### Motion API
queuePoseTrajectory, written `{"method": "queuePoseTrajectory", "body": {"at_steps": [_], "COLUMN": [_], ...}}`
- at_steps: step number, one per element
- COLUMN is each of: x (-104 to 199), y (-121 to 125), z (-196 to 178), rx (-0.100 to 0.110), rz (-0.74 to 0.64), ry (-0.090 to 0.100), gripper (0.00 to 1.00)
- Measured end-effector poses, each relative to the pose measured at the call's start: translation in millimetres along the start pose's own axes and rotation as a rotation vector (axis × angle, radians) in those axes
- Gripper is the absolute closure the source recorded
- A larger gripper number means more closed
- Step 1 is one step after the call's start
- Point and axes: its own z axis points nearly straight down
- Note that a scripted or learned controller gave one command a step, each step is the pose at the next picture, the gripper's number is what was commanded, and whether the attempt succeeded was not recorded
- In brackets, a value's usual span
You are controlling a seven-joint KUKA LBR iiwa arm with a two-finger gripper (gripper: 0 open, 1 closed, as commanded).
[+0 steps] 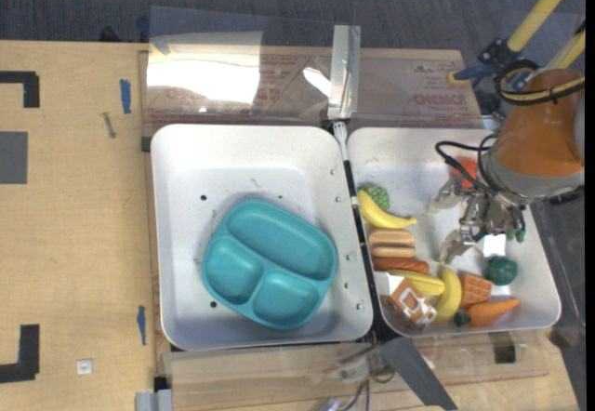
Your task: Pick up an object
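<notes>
Two shallow white bins sat side by side on the desk (65, 214). Left bin (177, 167) held a teal divided plate (270, 262), three compartments, lying flat, slightly skewed toward the near right corner. A grey upright divider post (345, 70) stood behind the seam between the bins, with clear sheeting across the back.

Right bin (409, 153) carried a cluster of toy foods along its left and near sides. From the left: a yellow banana (381, 212) with a green item (376, 194) just behind it; a hot dog in a bun (392, 246) below that; a small white-and-orange carton (409, 303) near the front edge. Further right, a second banana (448, 291) touching a waffle-patterned orange piece (475, 288), an orange carrot (490, 311) at the front, and a dark green round item (502, 270) just above it.

Arm came in from the right, orange band above the wrist (539, 130). Tool (479, 231) hung over the middle-right of the right bin, above the food cluster, near the green round item. Whether its fingers were apart or together, cannot tell; wiring and metal parts clutter that spot. No item seen between them.
</notes>
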Motion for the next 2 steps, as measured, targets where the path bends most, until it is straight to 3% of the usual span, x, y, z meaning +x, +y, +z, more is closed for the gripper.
{"method": "queuePoseTrajectory", "body": {"at_steps": [1, 2], "x": [-24.9, -5.1], "y": [-50.8, -34.1], "z": [0.1, 0.1], "rx": [-0.003, 0.001], "rz": [0.142, 0.342], "ry": [-0.005, 0.000], "gripper": [0.00, 0.00]}}
